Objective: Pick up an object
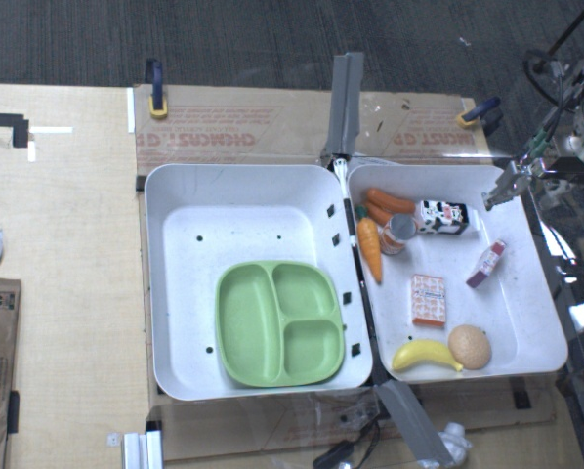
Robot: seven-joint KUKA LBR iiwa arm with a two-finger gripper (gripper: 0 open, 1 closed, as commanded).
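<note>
My gripper [499,193] hangs over the top-right corner of the right bin [536,291]; can't tell if I'm spread or shut, and nothing is visibly in my grip. Closest to me are a cow-print carton [440,216] and a small red tube [485,264], each lying apart w/ room around it. Past the carton, a can [401,231] sits crowded btwn two carrots [372,249]. Farther off are an orange box [429,299], then a brown egg [470,347] touching a banana [426,357]. Farthest is a green plate [279,322] in the left bin [175,262].
</note>
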